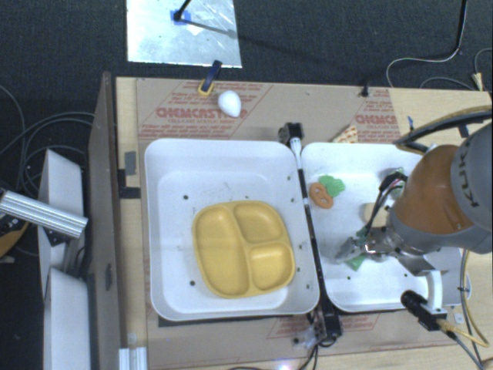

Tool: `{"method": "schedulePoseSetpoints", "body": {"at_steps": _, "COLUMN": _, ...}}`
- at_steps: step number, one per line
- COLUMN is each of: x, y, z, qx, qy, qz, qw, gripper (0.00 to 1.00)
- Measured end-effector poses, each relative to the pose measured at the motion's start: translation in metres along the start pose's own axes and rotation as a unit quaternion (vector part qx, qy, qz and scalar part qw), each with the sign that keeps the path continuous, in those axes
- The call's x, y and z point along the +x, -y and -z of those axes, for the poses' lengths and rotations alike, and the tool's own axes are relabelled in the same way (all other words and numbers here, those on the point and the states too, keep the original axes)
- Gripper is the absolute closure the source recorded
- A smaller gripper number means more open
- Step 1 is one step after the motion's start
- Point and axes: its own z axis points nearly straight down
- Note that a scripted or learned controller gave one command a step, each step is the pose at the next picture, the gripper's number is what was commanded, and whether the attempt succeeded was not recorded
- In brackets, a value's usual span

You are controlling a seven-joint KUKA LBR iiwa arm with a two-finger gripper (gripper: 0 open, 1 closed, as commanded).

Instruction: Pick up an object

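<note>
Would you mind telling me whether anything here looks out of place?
Yes: a white egg-shaped object lies outside both bins on the cardboard sheet, beyond the left bin's far edge, beside a small yellow-and-blue item.

Stuff up for grabs, all in right bin [347,156]:

- green leafy-looking piece [333,183], flat, upper left area, near divider
- orange round thing [320,196], sliced-carrot look, touching green piece's lower left edge, lying flat
- small pale yellowish item [370,210] mid bin, partly hidden by arm, can't tell shape
- another green bit [356,262] lower down, right at hand [360,247], mostly covered, can't tell if gripped or just lying under
</note>
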Motion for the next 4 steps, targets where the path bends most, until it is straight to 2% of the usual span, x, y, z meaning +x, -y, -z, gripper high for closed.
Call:
{"method": "schedulePoseSetpoints", "body": {"at_steps": 1, "x": 0.001, "y": -0.003, "z": 0.012, "qx": -0.003, "qy": 0.000, "qz": 0.001, "qw": 1.0000, "gripper": 1.00}}
{"method": "schedulePoseSetpoints", "body": {"at_steps": 2, "x": 0.001, "y": -0.002, "z": 0.011, "qx": -0.002, "qy": 0.000, "qz": 0.001, "qw": 1.0000, "gripper": 0.00}}
{"method": "schedulePoseSetpoints", "body": {"at_steps": 3, "x": -0.022, "y": -0.073, "z": 0.001, "qx": -0.005, "qy": 0.002, "qz": 0.002, "qw": 1.0000, "gripper": 0.00}}
{"method": "schedulePoseSetpoints", "body": {"at_steps": 4, "x": 0.012, "y": -0.046, "z": 0.000, "qx": 0.000, "qy": 0.000, "qz": 0.003, "qw": 1.0000, "gripper": 0.00}}
